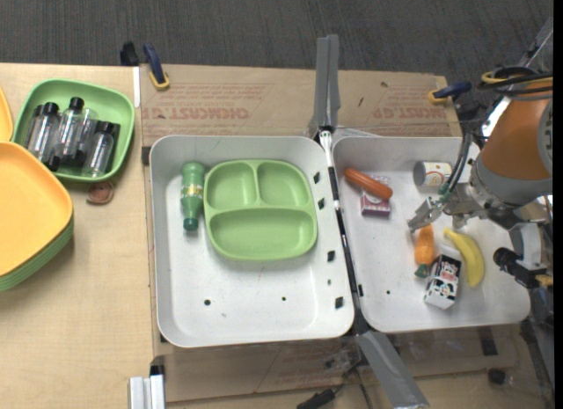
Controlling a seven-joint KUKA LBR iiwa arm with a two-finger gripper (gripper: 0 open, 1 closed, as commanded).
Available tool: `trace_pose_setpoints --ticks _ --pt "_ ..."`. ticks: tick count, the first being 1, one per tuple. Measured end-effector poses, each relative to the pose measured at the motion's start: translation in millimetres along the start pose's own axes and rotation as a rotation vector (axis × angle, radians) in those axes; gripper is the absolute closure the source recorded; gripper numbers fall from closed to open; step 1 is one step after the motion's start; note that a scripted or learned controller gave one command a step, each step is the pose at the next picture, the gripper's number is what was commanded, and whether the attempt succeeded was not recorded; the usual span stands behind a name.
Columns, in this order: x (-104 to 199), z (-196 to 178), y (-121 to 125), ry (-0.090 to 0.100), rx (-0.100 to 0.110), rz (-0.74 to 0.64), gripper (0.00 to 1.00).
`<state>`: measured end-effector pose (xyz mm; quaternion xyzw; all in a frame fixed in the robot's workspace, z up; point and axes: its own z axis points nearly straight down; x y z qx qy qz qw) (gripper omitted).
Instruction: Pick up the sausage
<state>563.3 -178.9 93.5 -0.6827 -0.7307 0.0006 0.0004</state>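
Note:
The sausage (368,182) is an orange-red stick lying at a slant in the back left part of the right bin (387,306). Its lower end rests against a small pink and purple box (376,204). My gripper (427,215) hangs over the middle of the right bin, to the right of the sausage and a little nearer the front, apart from it. It sits just above an orange carrot-like piece (425,245). Nothing shows in the gripper.
In the right bin lie a banana (467,256), a small milk carton (442,280) and a tipped can (433,173). The left bin (246,306) holds a green divided plate (260,208) and a green bottle (192,194). A green tray of vials (72,131) stands far left.

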Motion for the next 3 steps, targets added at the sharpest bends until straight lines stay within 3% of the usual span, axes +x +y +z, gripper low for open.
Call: trace_pose_setpoints --ticks 1,2,3 --pt "-0.9 -8.8 -0.3 0.0 0.0 0.003 1.0" --pt "30.7 2.6 -36.6 0.001 0.001 0.033 1.0" --pt "87.7 -97.3 26.3 -0.001 0.001 0.018 1.0"
